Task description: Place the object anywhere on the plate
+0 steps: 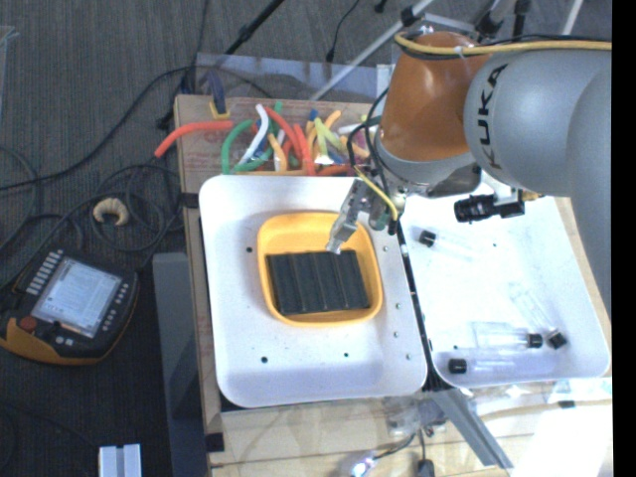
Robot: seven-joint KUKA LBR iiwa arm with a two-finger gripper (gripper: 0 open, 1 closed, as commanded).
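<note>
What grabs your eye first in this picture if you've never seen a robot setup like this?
Probably the big grey and orange arm reaching in from the right, its pincer hanging over the far edge of a yellow plate. That plate sits in the left white bin and carries a dark ribbed slab. Behind the bins, a tangle of bright coloured cables stands out.

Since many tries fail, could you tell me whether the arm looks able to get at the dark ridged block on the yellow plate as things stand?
Probably yes: the gripper hangs right at the far edge of the dark ridged block, which lies uncovered on the yellow plate.
</note>
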